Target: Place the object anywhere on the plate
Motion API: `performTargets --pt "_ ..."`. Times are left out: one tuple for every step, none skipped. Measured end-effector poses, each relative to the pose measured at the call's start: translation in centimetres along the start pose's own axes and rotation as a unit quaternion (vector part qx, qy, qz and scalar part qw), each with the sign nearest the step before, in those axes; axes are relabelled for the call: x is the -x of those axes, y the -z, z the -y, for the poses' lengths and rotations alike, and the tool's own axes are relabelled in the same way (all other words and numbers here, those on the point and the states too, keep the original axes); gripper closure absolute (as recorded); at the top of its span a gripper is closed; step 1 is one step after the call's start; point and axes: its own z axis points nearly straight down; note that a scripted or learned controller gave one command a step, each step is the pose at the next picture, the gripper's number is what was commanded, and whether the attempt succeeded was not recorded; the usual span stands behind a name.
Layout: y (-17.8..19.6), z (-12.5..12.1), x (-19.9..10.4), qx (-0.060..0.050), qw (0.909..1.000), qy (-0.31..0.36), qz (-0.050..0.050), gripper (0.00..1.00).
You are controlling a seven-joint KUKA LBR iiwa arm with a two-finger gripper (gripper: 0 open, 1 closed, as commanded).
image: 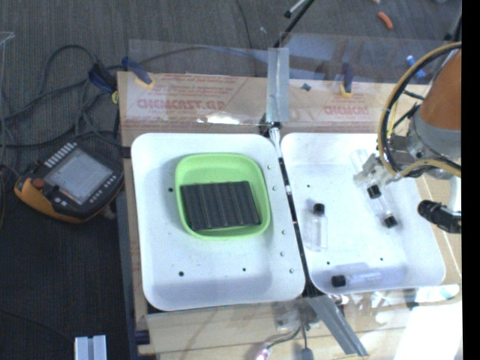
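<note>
A green plate (222, 166) sits in the left bin (157, 268). A dark grey ridged rectangular object (220, 205) lies flat on the plate, covering its front half. My gripper (381, 205) hangs over the right bin (420, 268), well to the right of the plate. Its two dark fingertips (373, 191) stand apart with nothing between them, so it is open.
In the right bin lie a clear vial with a black cap (319, 225) near the divider and another (358, 277) at the front edge. A handheld controller (71, 180) and cables lie on the floor to the left. Cardboard walls stand behind the bins.
</note>
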Motion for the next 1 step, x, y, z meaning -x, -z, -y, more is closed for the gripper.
performTargets --pt "0.02 -0.01 0.00 0.000 1.0000 0.000 0.000 0.00"
